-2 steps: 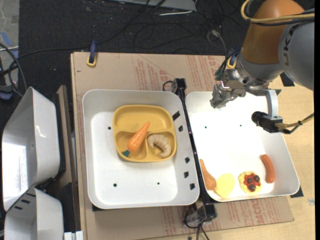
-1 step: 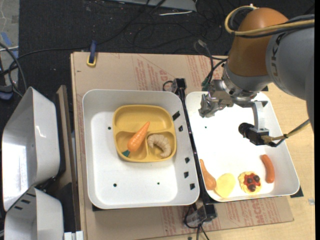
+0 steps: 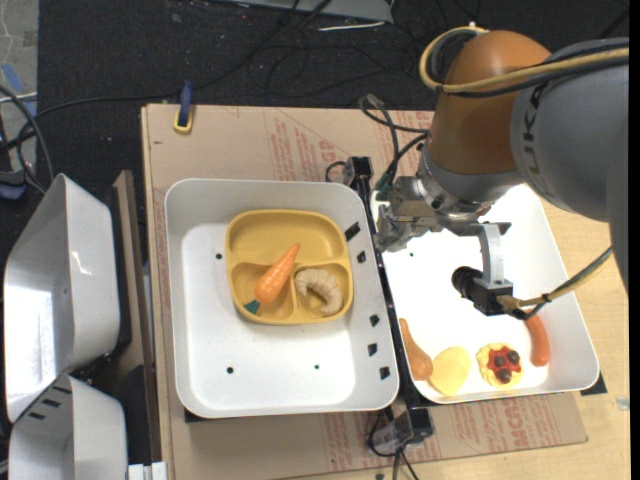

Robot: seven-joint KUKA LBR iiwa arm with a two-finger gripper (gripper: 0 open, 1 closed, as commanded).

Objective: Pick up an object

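A grey arm (image 3: 590, 138) with an orange band reaches in from the right over the right bin (image 3: 432, 268), one of two shallow white bins set side by side on a brown tabletop (image 3: 260, 138). Its gripper (image 3: 400, 223) hangs above that bin's upper left corner, close to the wall shared with the left bin (image 3: 280, 368); whether the gripper is spread or pressed together cannot be told from this angle, and nothing is seen held in it. The objects on offer lie well apart from it. Along the right bin's near edge sit a slim orange piece (image 3: 415, 348), a pale yellow round piece (image 3: 450, 368) just beside it, a small yellow tart with red topping (image 3: 500, 363), and an orange-red sausage-shaped piece (image 3: 540, 340) by the right wall. In the left bin, a yellow divided plate (image 3: 240, 230) holds a toy carrot (image 3: 278, 273) lying at a slant in one compartment and a pale, curled shrimp-like piece (image 3: 322, 288) in the compartment beside it.
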